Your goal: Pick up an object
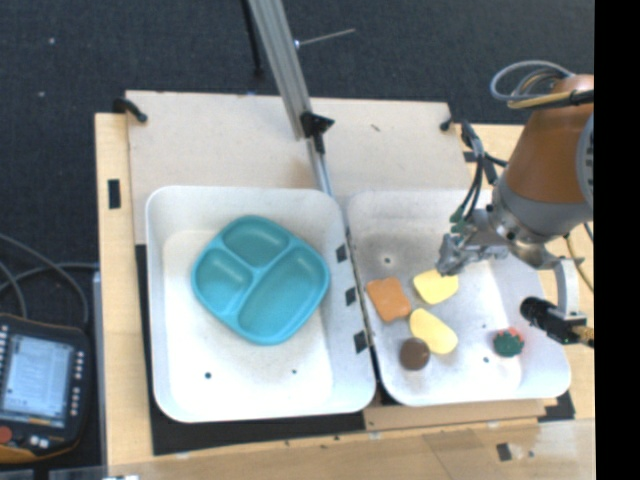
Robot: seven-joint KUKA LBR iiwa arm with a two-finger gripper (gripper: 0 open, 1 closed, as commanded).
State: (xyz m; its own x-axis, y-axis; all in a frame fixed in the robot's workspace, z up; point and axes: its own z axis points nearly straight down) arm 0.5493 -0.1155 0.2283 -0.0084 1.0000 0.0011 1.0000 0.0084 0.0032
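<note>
**Operator:** Which step is this?

**Manual:** Approach. In the right bin [545, 373], nearest you, lie a brown ball [414, 353] and a yellow piece [433, 330]; beyond them, the yellow target piece [436, 287]. The gripper [452, 259] hangs just above it. Next, lower and centre.

**Operator:** And the jaws?

**Manual:** You cannot tell; the wrist hides them.

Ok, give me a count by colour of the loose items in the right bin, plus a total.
Yellow: 2, one by the gripper, one nearer the front
Orange: 1
Brown: 1
Green: 1
Total: 5
</note>
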